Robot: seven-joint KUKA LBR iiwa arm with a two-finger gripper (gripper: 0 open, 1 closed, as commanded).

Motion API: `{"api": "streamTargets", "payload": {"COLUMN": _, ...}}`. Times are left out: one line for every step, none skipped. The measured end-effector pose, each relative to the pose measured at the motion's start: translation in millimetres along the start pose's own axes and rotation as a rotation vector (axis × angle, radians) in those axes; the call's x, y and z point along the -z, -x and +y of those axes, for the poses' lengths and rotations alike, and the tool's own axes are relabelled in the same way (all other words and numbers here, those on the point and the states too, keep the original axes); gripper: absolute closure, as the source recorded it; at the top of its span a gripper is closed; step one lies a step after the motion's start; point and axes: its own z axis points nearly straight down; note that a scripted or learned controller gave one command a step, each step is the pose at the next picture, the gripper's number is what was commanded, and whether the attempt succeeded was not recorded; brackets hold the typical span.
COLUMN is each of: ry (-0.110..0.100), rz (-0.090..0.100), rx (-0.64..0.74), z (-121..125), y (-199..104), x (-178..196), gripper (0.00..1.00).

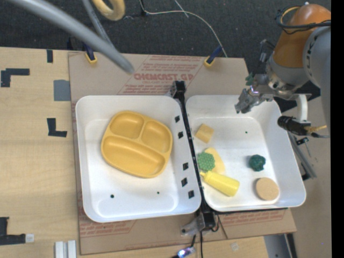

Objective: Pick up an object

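Note:
The right bin [279, 144] holds a pale yellow cube [204, 134], a green bumpy piece [206, 161] on a thin yellow disc, a yellow cylinder [220, 183], a dark green lump [257, 163] and a tan round disc [266, 189]. My gripper [245, 104] hangs over the bin's far edge, above and right of the cube, well away from all the pieces. Nothing is seen between its fingers.
The left bin [88, 160] contains a yellow divided plate [137, 143]. A black divider with clips [185, 144] runs between the bins. Both bins rest on a cardboard sheet [156, 74]. A grey hose [64, 20] crosses the upper left.

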Motion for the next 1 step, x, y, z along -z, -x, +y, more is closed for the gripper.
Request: {"api": "streamTargets", "payload": {"ry": -0.002, "rz": 0.000, "rx": 0.000, "z": 7.1, "y": -1.7, "x": 41.0, "gripper": 1.00}}
